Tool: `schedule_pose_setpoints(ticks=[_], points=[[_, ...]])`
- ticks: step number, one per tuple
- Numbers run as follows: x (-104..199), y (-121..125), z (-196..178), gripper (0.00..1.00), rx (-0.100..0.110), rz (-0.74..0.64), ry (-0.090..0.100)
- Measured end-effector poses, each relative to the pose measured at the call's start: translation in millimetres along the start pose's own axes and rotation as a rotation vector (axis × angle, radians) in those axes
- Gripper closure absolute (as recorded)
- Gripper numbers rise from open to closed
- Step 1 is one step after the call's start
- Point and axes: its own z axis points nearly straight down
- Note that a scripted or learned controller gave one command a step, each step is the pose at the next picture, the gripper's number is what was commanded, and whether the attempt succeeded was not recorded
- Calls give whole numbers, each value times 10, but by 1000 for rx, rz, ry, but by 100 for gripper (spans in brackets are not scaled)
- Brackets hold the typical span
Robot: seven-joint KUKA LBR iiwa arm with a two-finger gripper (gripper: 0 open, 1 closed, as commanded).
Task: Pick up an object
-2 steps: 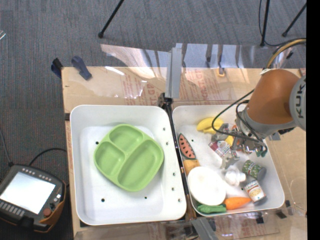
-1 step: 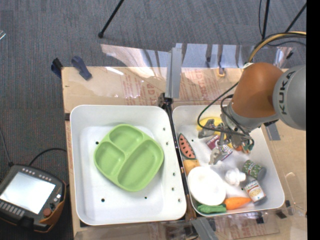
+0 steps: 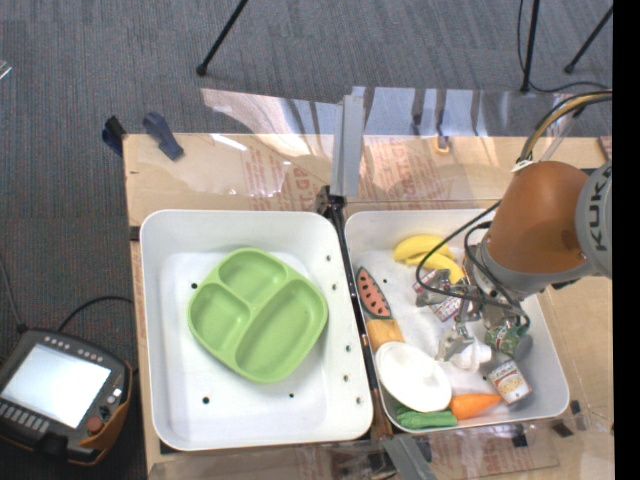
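Note:
My gripper [image 3: 466, 320] hangs low over the middle of the right bin [image 3: 556, 368], under the arm's orange band [image 3: 535, 220]. Toy food lies around it. A yellow banana [image 3: 424, 251] is just to its upper left and a watermelon slice [image 3: 371, 293] lies near the bin's left wall. Below the gripper sit a white round dish [image 3: 411, 376], a small white item [image 3: 470, 356], a labelled can [image 3: 508, 381] and an orange carrot [image 3: 474, 405]. A green can [image 3: 513, 340] sits right beside the gripper. The arm's body hides whatever lies directly under it.
The left bin [image 3: 165, 268] holds a green divided plate [image 3: 258, 313]. A green pod [image 3: 424, 419] lies at the right bin's front edge and a tan block [image 3: 384, 330] sits under the watermelon slice. A tablet [image 3: 58, 388] rests on the floor at far left.

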Motion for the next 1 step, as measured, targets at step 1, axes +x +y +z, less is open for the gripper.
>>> schedule_pose_setpoints(ticks=[1], points=[[-308, 207, -3, 0, -1, -128, -1]])
